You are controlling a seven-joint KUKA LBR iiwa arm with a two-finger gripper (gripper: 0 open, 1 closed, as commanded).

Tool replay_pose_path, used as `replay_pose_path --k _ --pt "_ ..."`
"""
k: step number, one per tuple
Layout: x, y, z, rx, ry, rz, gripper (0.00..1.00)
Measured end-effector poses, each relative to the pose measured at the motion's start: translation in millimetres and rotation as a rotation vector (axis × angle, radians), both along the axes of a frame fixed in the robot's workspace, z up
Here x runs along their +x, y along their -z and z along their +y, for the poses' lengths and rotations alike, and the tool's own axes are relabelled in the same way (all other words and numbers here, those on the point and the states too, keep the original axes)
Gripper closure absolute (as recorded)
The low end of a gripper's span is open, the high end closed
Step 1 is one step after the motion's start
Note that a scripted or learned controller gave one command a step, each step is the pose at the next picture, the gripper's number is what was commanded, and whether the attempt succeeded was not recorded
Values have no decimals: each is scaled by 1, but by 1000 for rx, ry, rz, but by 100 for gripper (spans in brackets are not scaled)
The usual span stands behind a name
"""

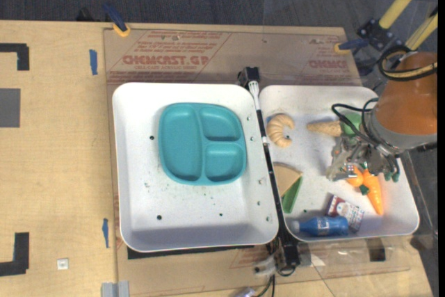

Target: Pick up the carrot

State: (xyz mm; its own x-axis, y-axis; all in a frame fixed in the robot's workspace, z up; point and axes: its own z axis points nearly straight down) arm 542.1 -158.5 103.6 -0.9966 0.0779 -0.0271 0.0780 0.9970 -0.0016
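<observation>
We cannot tell how the gripper [356, 167] stands, so we centre over the carrot [371, 190], lying at its four o'clock, before closing.

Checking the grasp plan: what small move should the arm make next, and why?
Probably lower the hand a little toward the carrot. It sits right over the carrot's upper end in the right bin, and the carrot lies on the bin floor.

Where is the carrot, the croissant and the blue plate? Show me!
carrot [374, 193]: camera view, on its orange body, in the right bin.
croissant [281, 129]: camera view, on the middle of its curved back, right bin.
blue plate [203, 142]: camera view, on the divider ridge between its compartments, left bin.
</observation>
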Motion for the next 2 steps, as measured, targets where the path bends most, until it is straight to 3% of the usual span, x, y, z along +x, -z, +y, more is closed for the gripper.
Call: replay_pose_path --k 1,2 --pt "0 1 0 0 0 2 0" --pt "2 -11 0 -1 0 -8 100"
